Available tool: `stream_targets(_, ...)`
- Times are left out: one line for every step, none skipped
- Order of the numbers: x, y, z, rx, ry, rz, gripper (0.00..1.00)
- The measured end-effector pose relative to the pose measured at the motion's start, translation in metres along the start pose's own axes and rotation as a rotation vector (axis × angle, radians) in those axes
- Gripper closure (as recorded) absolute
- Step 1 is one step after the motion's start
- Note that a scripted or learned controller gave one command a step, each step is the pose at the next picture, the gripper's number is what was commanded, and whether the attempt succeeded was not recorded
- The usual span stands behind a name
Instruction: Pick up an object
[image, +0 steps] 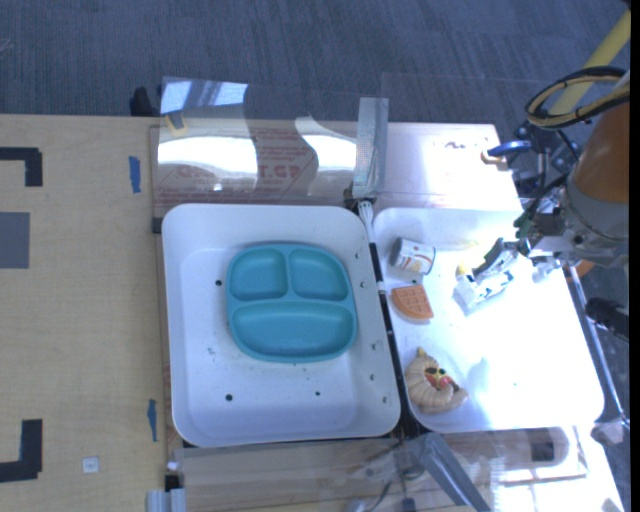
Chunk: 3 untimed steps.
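End effector (487, 278) low over right bin (560, 400), upper part; grip state cannot be told.
Arm enters from the right, orange band at frame edge; end effector sits among glare, nothing visibly held; right bin holds a small white can (411, 257) lying on its side near the divider, an orange waffle-like piece (411, 302) just below it, a tan pastry toy (434, 383) with red topping near the lower left corner; left bin (190, 300) holds a teal three-compartment plate (291, 301), centred; both bins rest on the wooden tabletop (70, 300).
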<state>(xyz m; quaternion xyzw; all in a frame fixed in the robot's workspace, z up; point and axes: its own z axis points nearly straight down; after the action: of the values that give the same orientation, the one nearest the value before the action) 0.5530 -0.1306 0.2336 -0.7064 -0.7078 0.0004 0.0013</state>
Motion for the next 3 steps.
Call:
stream_targets(0.025,0.040,0.114,-0.027,-0.006,0.063,0.00)
stream_targets(0.024,0.093,0.128,0.016,-0.007,-0.003,0.00)
stream_targets(0.027,0.106,0.128,0.062,-0.008,0.142,0.00)
